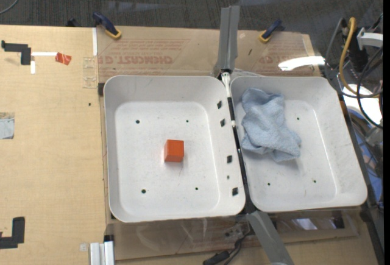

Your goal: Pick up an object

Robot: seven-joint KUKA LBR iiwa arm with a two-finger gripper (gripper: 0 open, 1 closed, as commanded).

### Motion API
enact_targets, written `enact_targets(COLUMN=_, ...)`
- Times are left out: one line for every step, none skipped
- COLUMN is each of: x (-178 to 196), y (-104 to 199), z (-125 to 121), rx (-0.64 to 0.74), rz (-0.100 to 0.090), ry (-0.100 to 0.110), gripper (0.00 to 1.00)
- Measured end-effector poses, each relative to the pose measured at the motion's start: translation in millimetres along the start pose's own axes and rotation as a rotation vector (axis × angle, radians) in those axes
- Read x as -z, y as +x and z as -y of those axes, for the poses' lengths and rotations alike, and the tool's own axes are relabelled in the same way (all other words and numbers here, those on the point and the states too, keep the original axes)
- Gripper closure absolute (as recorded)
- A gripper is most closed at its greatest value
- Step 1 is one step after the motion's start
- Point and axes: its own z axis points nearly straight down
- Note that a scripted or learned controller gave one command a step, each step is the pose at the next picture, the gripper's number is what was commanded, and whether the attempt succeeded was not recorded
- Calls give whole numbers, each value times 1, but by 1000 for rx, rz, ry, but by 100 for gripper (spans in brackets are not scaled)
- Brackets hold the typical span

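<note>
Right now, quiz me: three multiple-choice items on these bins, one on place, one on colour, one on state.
1. Where is the cube?
A. in the left bin
B. in the right bin
C. on the bench outside the bins

2. What colour is the cube?
A. green
B. orange-red
C. black

3. How does the cloth lie?
A. folded in a neat square
B. crumpled in a heap
C. rolled in a tight tube

Key: 1 A, the cube sits near the left bin's middle. 2 B, it shows orange-red on the white floor. 3 B, the pale blue cloth lies bunched with loose folds in the right bin.
</note>
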Motion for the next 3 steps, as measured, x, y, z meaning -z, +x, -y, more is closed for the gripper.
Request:
enact_targets(x=-4, y=-9, z=-13, rx=365, rz=-2, ry=2, gripper=100)
enact_targets(x=-19, y=15, z=6, rx=528, rz=-3, ry=3, gripper=100)
enact_targets(x=-66, y=10, z=1, rx=552, rz=-2, ry=2, gripper=100)
